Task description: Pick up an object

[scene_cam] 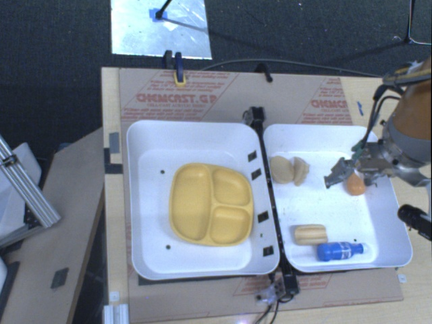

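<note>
Reaching in from the right, the grey arm brings its gripper low over the right bin, just beside an orange round object that lies near the right wall of this bin. The dark fingers seem to stand a little apart, with nothing visible between them, so the gripper looks open and holds no object; the orange piece is partly covered by the wrist parts, and it is not possible to say if a finger touches it. As a judgement, the task is only at the approach step: no object is lifted yet, all things rest on the bin floors, and the closing and the lifting are not yet done. The orange object seems the likely target, because it is the nearest one to the fingers. Counting the things: there are two white bins side by side. The left bin holds one yellow divided plate. The right bin holds four objects: the orange one, one pale beige lumpy thing near its left wall, one small tan bread-like roll, and one blue bottle lying on its side near the front wall.
</note>
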You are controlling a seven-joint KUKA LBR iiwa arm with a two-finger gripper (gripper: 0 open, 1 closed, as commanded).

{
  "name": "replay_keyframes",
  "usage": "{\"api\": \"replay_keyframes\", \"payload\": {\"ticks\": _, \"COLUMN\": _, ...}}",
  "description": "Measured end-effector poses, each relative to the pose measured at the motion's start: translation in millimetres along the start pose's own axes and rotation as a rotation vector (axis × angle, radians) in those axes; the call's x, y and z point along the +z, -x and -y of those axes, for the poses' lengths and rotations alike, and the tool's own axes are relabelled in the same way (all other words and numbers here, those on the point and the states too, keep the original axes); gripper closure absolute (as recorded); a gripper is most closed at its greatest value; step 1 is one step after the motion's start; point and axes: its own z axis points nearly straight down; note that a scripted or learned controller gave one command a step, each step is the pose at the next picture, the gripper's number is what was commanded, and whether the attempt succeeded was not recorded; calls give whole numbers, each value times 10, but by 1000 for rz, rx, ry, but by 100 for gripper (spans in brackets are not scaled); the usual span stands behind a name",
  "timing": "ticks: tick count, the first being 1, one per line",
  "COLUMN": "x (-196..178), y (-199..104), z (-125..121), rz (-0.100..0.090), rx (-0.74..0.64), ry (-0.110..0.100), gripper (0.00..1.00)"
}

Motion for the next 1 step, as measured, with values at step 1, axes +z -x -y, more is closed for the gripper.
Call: {"api": "replay_keyframes", "payload": {"ticks": 1, "x": -49, "y": -2, "z": -20, "rz": 1, "rx": -2, "ry": 11, "gripper": 0}}
